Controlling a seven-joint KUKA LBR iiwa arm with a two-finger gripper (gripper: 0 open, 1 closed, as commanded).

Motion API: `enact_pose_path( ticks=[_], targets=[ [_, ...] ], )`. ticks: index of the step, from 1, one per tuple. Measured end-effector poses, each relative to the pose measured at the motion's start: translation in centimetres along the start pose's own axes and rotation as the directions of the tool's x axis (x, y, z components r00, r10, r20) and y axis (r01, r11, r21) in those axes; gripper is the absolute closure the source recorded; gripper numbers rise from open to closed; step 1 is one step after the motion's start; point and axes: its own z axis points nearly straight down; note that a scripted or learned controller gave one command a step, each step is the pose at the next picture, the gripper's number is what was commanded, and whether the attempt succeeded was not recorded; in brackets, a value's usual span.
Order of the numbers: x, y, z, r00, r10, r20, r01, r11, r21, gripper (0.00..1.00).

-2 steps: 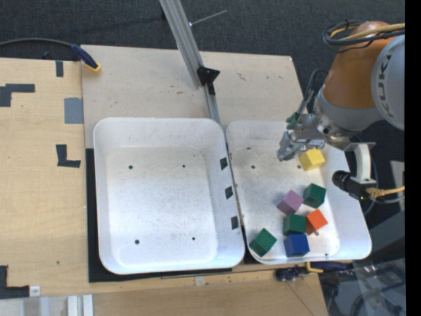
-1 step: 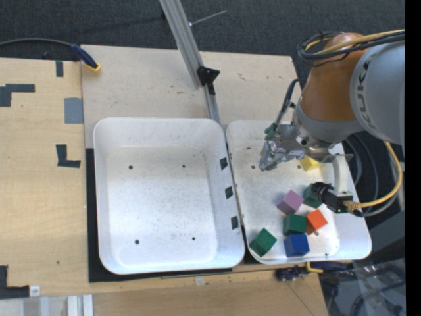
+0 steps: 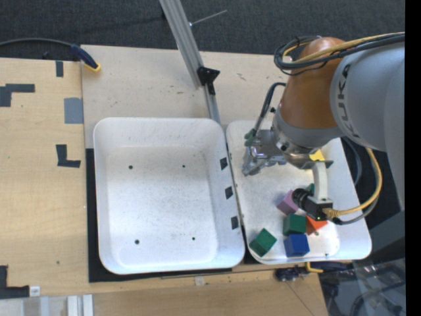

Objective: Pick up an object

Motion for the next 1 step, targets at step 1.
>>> enact_pose_path(
  ticks=[1],
  targets=[
    [4.38,-2.49,0.40,1.000,0.000,0.000,0.000,1.000,0.001,1.00]
  ],
)
